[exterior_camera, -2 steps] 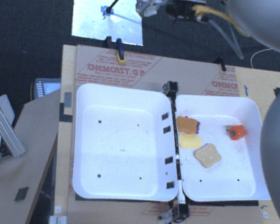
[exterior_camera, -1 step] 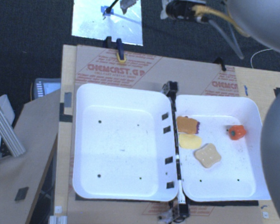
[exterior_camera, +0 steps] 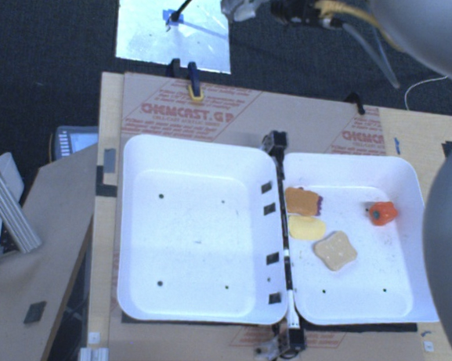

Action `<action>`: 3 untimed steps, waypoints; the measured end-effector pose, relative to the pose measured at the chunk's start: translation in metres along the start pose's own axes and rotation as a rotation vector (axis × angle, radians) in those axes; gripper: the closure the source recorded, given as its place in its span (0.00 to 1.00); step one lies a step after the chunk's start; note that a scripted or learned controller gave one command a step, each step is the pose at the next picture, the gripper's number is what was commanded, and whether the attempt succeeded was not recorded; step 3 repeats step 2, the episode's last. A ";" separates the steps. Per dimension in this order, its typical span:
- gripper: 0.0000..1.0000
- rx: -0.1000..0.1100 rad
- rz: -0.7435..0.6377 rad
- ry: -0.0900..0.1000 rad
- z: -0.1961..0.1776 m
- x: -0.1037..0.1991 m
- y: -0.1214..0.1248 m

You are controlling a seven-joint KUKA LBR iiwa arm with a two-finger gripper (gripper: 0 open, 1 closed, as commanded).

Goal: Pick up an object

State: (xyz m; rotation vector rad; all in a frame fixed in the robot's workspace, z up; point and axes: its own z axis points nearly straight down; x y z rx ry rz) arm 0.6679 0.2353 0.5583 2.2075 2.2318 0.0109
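Pincer [exterior_camera: 243,3] raised at top edge, opening unclear; nothing seen held.

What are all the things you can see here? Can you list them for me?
White bins: 2, white, side by side on the bench.
Bread slice: 1, tan, right bin, near its middle.
Yellow piece: 1, pale yellow, right bin, just left of the bread.
Orange-brown piece: 1, purple at its edge, right bin, by the divider.
Orange toy: 1, orange-red, right bin, far right.
Clamp: 1, yellow and black, bench's far edge.
Robot arm: 1, grey, top right.
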 end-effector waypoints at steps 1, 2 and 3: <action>0.00 0.001 -0.001 0.000 0.000 0.000 0.000; 1.00 -0.002 -0.004 0.001 -0.011 0.001 0.000; 1.00 -0.002 -0.004 0.001 -0.011 0.001 0.000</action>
